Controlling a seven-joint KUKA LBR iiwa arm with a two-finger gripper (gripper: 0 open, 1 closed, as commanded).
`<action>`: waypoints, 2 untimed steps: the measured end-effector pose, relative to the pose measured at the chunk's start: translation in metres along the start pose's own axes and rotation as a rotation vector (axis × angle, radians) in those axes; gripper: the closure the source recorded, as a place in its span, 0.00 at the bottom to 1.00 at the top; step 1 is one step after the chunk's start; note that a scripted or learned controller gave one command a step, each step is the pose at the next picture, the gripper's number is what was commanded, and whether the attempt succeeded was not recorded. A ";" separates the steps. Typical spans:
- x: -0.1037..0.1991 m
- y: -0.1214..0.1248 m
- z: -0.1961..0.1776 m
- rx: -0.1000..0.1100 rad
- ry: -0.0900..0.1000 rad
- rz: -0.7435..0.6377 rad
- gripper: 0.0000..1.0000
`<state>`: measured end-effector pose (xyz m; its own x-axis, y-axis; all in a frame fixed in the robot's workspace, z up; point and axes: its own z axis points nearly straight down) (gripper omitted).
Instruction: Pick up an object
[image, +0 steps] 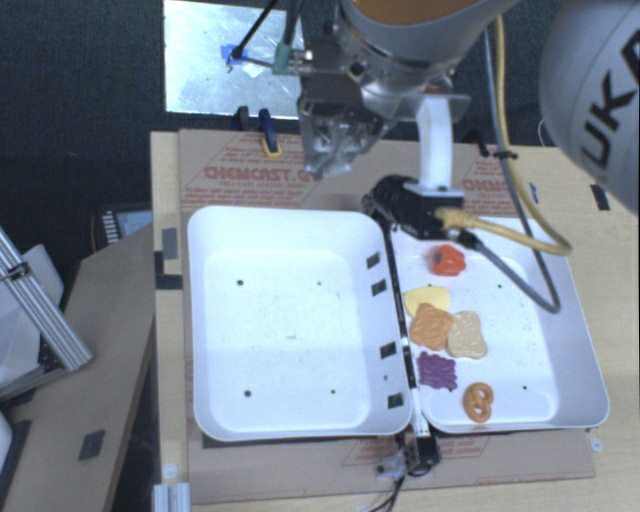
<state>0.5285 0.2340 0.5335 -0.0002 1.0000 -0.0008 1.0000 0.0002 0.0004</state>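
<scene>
My gripper (332, 152) hangs high above the back edge of the left bin (215, 330), its metal fingers pointing down with nothing seen between them. The right bin (560, 350) holds the toy food: a red-orange tomato (448, 260) near the back, a yellow slice (427, 298), an orange waffle-like piece (432, 326), a beige toast piece (467, 335), a purple grape bunch (437, 371) and a small pretzel (478, 401). All of them lie along the right bin's left side, well in front and to the right of the gripper.
Cardboard (240, 170) lies under both bins. A divider with black clips (390, 310) runs between the bins. A blue and yellow clamp (268, 135) sits on the cardboard's back edge. A metal frame (40, 310) stands at the far left.
</scene>
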 end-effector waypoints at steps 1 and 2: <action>0.000 -0.001 -0.002 -0.001 0.002 -0.001 0.00; 0.000 -0.001 -0.013 -0.004 0.003 -0.003 1.00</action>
<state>0.5276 0.2342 0.5466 -0.0035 1.0000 0.0021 1.0000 0.0035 0.0045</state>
